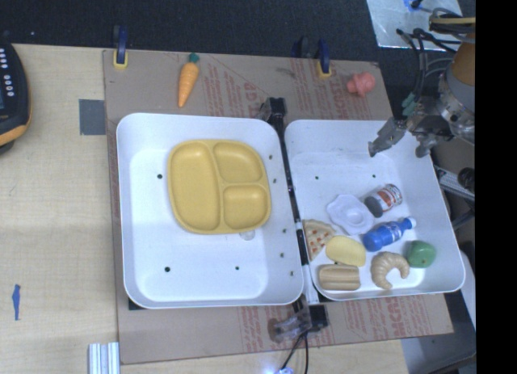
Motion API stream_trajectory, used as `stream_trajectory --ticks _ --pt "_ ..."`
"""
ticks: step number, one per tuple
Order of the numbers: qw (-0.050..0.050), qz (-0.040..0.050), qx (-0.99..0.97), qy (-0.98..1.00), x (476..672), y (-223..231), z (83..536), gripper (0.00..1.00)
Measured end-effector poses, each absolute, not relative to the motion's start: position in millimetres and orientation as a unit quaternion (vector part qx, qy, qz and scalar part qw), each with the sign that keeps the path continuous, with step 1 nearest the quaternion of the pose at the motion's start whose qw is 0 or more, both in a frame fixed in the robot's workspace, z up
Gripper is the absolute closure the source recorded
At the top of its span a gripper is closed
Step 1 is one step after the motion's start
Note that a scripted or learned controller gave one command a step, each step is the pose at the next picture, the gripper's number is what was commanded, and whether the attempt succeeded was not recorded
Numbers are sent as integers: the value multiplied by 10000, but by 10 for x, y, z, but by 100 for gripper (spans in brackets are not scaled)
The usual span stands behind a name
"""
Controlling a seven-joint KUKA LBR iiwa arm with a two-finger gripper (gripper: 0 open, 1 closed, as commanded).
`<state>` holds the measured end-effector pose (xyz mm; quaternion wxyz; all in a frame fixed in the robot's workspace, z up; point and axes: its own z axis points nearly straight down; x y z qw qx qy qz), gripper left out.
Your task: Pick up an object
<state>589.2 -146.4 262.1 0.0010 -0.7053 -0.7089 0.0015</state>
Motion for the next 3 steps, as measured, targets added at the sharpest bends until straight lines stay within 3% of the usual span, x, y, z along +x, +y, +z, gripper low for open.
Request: stream_trajectory --ticks 1,2,3 --pt "66 59 -7071 -7071 5635 -2053 1250 0" --pt "20 14 -7049 -7093 5557 -1747 909 0" --pt "-1 13 -7051 -7091 5568 -1771 1034 100"
